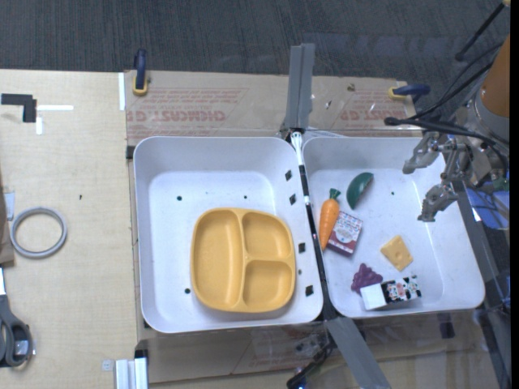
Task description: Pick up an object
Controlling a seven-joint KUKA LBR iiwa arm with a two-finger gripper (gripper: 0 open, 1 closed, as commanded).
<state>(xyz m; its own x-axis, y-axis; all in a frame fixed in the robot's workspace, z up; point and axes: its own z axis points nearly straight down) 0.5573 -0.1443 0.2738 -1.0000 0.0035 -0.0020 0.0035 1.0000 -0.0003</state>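
Six small things lie in the right bin [462, 294], all loose on its smooth white floor. Take the carrot [328, 219] as the marker: one orange toy carrot with a green top, lying lengthwise against the wall shared with the other bin. Just right of it and a little nearer the front sits one small carton [345, 233], red and white, boxy, tilted. Up and right of the carrot lies one dark green leaf-shaped piece [359, 188], glossy. Further right, past the carton, lies one yellow cheese wedge [396, 252], pale and pitted. Below the carrot, toward the front wall, is one purple grape cluster [366, 277], knobbly, and just beside that one small black-and-white box [390, 292], lying flat.

Left of the carrot, across the divider, the left bin [162, 177] holds one yellow plate [242, 259], rounded, plastic-looking, split into three compartments.

Far right of the carrot, the gripper [431, 186] hangs over the right bin's right side, metallic and grey; its two fingers stand spread apart, with nothing between them and touching none of the six things.

Well left of the carrot, out on the wooden bench [73, 298], lies one grey ring [36, 232].
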